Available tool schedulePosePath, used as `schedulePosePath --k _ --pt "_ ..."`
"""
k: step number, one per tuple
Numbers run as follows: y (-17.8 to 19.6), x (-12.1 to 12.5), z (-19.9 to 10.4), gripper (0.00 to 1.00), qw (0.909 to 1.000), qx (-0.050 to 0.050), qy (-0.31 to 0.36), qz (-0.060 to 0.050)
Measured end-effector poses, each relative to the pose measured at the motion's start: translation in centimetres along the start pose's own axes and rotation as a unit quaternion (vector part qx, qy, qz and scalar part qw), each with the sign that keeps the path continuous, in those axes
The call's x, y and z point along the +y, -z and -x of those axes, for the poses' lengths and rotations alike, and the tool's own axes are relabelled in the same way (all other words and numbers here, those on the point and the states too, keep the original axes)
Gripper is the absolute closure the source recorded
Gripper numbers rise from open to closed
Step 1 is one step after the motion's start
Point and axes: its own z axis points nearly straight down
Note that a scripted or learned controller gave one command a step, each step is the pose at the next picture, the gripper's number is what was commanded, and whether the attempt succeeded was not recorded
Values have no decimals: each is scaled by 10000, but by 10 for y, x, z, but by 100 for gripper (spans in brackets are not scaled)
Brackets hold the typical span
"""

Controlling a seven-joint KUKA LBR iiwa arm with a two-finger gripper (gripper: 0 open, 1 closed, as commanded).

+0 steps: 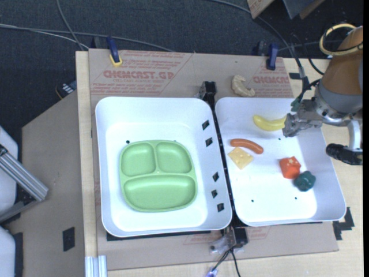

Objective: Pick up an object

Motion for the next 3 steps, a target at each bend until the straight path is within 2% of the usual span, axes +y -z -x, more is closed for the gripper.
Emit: schedulePosePath --k 2,3 --pt "97 4 0 100 10000 -10 3 17" --pt "88 3 -60 100 10000 9 21 -22"
